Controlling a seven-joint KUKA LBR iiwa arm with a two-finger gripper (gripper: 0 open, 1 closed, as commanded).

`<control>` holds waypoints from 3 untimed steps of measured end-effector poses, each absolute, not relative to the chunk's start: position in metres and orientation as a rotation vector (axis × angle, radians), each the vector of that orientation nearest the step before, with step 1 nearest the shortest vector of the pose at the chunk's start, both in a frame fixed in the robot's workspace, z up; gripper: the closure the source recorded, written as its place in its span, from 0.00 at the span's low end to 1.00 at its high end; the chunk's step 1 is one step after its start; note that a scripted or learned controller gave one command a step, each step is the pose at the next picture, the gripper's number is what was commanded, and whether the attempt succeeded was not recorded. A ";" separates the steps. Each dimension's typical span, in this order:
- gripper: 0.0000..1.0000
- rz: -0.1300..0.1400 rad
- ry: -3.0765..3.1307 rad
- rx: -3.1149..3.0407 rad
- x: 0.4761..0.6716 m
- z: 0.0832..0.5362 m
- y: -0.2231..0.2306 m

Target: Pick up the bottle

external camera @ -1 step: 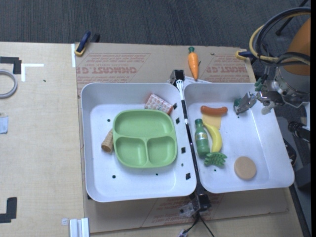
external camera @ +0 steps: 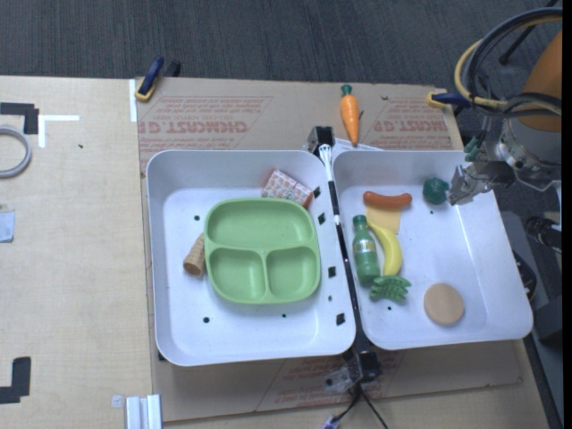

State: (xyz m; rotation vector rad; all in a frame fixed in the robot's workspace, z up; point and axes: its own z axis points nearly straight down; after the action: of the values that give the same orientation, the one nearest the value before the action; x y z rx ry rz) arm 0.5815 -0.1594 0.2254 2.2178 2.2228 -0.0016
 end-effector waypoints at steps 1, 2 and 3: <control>1.00 -0.003 2.024 2.404 0.540 0.192 -0.058; 1.00 -0.002 2.216 2.228 0.483 0.254 -0.026; 1.00 -0.004 2.085 2.352 0.477 0.236 0.073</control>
State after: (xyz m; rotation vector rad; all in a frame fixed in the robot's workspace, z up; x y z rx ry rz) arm 0.4772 0.0725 0.2360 2.3516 2.0850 -0.0044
